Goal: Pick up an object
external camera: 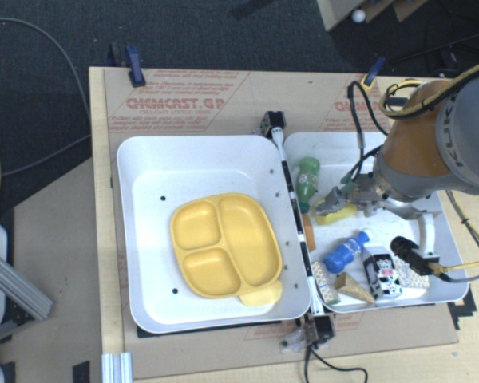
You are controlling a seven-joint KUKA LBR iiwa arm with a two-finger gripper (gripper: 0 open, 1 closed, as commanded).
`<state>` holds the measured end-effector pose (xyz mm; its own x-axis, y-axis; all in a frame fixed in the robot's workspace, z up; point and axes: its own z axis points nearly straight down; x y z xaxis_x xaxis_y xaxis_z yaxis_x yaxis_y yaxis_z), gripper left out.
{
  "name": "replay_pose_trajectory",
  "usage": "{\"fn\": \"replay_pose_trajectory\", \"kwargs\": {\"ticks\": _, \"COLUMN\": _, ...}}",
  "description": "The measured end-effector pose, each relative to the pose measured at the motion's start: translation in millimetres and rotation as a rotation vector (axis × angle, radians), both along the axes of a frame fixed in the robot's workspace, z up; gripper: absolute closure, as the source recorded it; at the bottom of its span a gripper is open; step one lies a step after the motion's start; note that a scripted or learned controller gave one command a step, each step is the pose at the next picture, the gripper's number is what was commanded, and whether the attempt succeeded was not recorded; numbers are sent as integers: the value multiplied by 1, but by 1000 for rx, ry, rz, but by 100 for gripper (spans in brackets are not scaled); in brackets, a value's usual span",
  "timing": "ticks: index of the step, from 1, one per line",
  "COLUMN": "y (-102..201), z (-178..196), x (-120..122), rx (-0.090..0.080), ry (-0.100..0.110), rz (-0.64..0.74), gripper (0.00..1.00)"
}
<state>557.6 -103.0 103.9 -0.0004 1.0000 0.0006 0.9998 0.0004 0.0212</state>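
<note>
Your pincer [335, 204] hangs low in the right bin [335, 146], by its left wall; whether it is spread or pressed together you cannot tell from this angle, nor whether it pinches anything.

The risk is crowding: a yellow piece [342, 214] lies just under the pincer, the green bottle [307, 178] just beyond it on the wall side, the blue bottle [345, 251] a little nearer the camera; a closing grip could catch two things, or nudge one aside and come up bare. The wall between the bins is close on that side, so a sideways shift may scrape it.

Open room lies straight up; also across the wall, the left bin [144, 174] around the yellow divided plate [226, 243].
</note>
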Motion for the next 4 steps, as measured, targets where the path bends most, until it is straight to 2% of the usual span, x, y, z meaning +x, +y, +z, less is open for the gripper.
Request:
{"fn": "replay_pose_trajectory", "kwargs": {"ticks": 1, "y": 0, "z": -1, "x": 1, "rx": 0, "ry": 0, "rz": 0, "gripper": 0}}
{"fn": "replay_pose_trajectory", "kwargs": {"ticks": 2, "y": -6, "z": -3, "x": 14, "rx": -1, "ry": -7, "rz": 0, "gripper": 0}}
{"fn": "replay_pose_trajectory", "kwargs": {"ticks": 3, "y": 8, "z": -19, "x": -13, "rx": 0, "ry": 22, "rz": 0, "gripper": 0}}
{"fn": "replay_pose_trajectory", "kwargs": {"ticks": 4, "y": -30, "z": 63, "x": 61, "rx": -2, "ry": 19, "rz": 0, "gripper": 0}}
